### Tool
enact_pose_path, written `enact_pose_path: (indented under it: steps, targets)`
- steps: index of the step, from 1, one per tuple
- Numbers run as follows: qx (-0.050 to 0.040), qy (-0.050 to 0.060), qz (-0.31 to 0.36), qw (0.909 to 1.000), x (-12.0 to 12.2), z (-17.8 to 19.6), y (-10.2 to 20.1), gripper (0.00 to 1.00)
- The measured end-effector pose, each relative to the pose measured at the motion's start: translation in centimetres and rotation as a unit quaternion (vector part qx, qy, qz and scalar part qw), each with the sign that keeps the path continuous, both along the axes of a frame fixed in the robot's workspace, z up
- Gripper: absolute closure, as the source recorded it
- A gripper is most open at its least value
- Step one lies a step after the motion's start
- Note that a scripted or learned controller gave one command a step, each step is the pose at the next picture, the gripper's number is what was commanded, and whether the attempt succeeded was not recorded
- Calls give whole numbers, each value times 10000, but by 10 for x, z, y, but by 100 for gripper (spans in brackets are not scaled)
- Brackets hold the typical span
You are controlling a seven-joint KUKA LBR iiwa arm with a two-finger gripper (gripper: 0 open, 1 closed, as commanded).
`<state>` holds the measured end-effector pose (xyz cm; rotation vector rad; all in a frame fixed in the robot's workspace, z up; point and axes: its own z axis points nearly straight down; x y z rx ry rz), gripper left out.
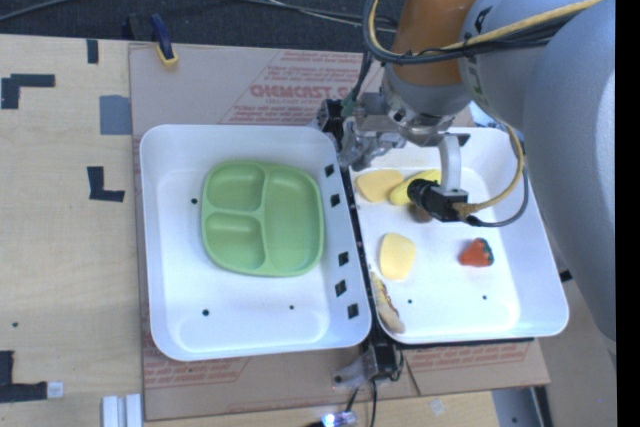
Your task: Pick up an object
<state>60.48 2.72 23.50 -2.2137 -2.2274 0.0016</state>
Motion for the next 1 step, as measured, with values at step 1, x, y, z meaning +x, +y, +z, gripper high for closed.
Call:
enact_pose_path:
  steps: [1]
  targets:
    - [6,-7,4,10000,20,4,56,100]
